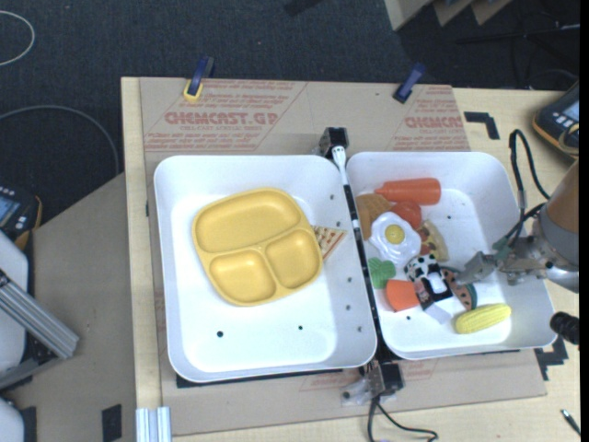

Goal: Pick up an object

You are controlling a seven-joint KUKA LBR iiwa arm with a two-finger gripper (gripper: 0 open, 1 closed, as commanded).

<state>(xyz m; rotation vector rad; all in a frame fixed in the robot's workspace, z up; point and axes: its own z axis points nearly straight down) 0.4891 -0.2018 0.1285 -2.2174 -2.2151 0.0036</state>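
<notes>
— Nearest us, the corn cob [482, 319] lies along the front edge of the right bin [502, 175], yellow against the white floor. We'd guess it sits apart from the pile because it rolled free.

— And the pile itself? We see the fried egg [395, 236], the orange sausage [409, 191], a green piece [380, 271] and an orange-red block [400, 295] bunched against the divider side, touching one another.

— That crowding is why we'd judge the cob or the black-and-white toy [425, 269] the easier picks. Our gripper [482, 267] reaches in from the right, low over the bin floor, its tip just beside that toy cluster.

— Are its fingers closed on anything?

— We cannot tell; they blur into grey, and nothing shows between them.

— The yellow divided plate [257, 245] rests alone in the left bin [175, 274], with a waffle-patterned wedge [328, 239] at its right rim, well apart from the arm.
</notes>
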